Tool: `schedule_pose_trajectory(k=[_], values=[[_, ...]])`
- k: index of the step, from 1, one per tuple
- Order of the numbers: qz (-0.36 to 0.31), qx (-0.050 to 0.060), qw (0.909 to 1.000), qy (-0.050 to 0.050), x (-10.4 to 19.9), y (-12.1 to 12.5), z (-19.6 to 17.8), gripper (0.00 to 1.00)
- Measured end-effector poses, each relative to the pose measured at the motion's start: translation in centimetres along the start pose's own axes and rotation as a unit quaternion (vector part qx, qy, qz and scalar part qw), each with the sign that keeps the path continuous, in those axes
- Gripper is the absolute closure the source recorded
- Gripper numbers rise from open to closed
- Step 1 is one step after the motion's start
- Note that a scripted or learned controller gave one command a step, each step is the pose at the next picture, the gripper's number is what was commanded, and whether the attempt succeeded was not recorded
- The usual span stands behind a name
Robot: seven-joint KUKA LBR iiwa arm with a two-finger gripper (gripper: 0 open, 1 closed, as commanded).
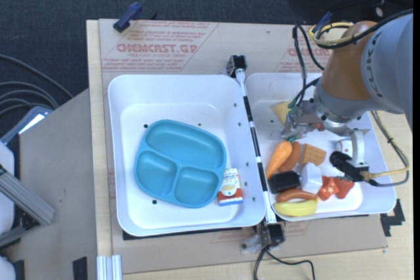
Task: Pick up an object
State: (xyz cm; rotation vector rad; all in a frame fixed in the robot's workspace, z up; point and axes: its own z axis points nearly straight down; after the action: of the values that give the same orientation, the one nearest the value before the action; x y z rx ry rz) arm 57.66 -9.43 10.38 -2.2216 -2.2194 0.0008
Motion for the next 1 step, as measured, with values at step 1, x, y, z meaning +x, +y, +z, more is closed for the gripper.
schedule_pose_trajectory(k=[1], values=[[0.000,0.000,1.0000,0.000,-0.01,-0.01,0.01,0.00]])
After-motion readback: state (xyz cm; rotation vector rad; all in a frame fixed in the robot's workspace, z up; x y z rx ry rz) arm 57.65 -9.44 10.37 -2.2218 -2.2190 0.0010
